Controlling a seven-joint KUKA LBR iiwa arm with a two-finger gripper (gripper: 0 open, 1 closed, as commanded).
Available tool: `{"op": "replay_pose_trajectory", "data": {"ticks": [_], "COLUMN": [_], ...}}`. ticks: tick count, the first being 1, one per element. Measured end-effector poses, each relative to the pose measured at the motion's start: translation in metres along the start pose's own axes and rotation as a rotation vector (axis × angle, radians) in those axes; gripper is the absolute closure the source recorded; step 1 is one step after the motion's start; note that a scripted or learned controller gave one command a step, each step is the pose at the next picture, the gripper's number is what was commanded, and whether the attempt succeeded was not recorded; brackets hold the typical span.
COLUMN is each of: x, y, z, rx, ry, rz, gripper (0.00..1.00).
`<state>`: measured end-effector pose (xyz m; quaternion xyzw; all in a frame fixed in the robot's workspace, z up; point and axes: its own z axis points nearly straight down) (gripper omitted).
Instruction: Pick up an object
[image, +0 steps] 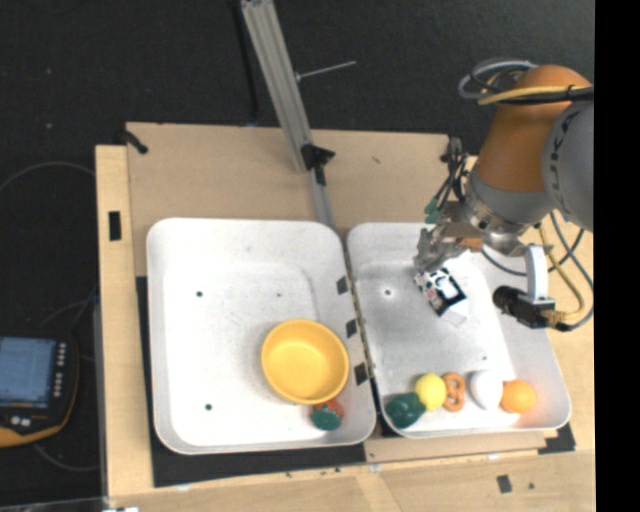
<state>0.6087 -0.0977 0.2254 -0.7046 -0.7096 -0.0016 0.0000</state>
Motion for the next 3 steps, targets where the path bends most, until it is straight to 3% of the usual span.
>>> {"op": "replay_pose_trajectory", "data": {"ticks": [2, 3], "x": [0.106, 0.165], "y": [-0.007, -0.028], "z": [-0.001, -0.01], "rx": [0.0, 0.002], "ry": [0.0, 0.001], "rz": [-0.001, -0.002], "gripper": [1.0, 1.0]}}
